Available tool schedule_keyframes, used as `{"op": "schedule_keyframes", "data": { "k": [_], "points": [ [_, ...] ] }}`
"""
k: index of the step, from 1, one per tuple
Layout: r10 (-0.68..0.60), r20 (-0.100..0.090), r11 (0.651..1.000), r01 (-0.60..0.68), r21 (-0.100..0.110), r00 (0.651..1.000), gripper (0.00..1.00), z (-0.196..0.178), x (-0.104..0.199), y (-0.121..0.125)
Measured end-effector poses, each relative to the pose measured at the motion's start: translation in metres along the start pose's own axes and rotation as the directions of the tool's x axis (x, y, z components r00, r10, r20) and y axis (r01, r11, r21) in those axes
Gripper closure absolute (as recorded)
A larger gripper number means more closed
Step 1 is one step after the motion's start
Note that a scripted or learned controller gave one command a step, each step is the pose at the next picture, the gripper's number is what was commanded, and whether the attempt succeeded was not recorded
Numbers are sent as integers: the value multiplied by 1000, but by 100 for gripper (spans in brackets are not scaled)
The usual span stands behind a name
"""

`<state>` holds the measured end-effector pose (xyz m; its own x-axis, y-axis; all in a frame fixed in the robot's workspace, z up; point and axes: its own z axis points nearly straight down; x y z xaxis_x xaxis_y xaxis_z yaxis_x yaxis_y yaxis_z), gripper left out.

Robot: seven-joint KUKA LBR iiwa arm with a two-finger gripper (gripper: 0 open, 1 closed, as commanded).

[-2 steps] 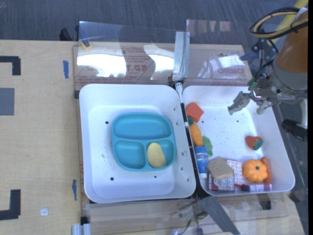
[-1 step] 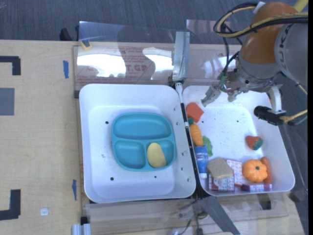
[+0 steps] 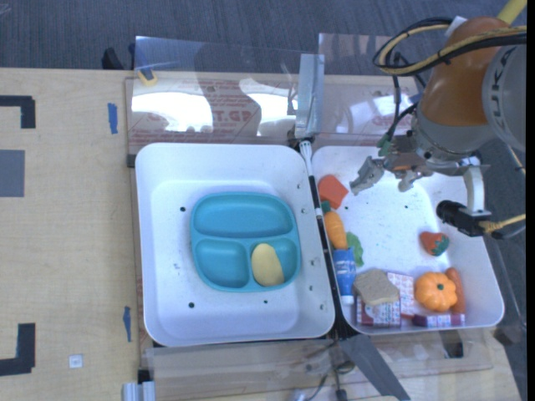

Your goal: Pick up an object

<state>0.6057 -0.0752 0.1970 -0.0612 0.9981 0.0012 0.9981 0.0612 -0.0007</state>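
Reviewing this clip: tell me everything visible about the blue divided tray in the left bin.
The blue divided tray is a glossy, plastic-looking rounded rectangle with three compartments: one wide across the top and two smaller below. It lies flat on the floor of the left bin, roughly centred and apart from the walls. A yellow lemon-like piece rests in its lower right compartment; the other two hold nothing.

left bin (image 3: 159, 224): blue divided tray (image 3: 242, 220) | wooden bench (image 3: 58, 249): black markers, blue tape (image 3: 112, 117)
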Motion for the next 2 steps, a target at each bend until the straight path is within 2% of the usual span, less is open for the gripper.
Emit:
{"op": "schedule_keyframes", "data": {
  "k": [1, 2],
  "points": [
    [-9, 3, 1000, 9, -11, 1000, 0, 108, -22, -29],
    [-82, 3, 997, 82, -3, 997, 0, 111, -58, 45]
  ]
}}
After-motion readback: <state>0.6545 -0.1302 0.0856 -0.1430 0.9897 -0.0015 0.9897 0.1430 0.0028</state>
